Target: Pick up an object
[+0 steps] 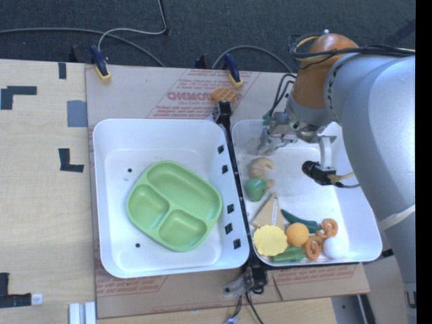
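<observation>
gripper (273, 135) sits at the right bin's (358, 211) 11 o'clock corner — jaws, can't tell — beige toy (261, 166) just below.

The only writing I can make out is red print on the flat brown cardboard sheet (196, 94) that lies on the tabletop under my two bins: a large word, upside down from this angle, that seems to read "CHEMCRON" or something close, with smaller red lines beside it too fine to read. More small red print runs along the same cardboard's near edge below the bins, and it is too small to read. The black angular marks on the pale wooden tabletop (40, 174) at the left are plain shapes, not letters.
</observation>
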Tool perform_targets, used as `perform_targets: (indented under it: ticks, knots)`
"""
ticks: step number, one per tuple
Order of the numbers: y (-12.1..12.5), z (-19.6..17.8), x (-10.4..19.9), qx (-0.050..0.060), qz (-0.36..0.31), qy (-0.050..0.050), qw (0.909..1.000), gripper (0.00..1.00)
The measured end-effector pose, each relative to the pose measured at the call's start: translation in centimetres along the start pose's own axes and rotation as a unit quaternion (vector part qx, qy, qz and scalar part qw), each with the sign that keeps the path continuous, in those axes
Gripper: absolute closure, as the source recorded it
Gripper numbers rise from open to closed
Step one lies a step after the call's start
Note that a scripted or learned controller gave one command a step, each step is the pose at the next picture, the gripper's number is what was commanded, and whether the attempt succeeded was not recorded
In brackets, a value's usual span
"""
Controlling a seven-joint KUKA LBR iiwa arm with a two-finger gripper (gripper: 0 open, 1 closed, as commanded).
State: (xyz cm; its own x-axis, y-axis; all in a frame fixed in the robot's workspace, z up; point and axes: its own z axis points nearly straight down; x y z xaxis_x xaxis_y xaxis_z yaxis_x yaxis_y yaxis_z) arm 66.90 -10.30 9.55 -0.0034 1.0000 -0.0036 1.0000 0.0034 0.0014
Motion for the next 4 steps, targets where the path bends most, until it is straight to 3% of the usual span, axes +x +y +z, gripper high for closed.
perform_targets:
  ticks: [1, 2, 3, 4]
  knots:
    - [0.0, 0.0, 0.0, 0.0, 0.0, 0.0, 1.0, 0.0]
    - [-2.7, 1.0, 0.7, 0.0, 0.001, 0.001, 1.0, 0.0]
    - [-2.7, 0.0, 0.7, 0.0, 0.001, 0.0, 1.0, 1.0]
    - [-8.5, -4.2, -2.7, 0.001, 0.002, 0.001, 1.0, 1.0]
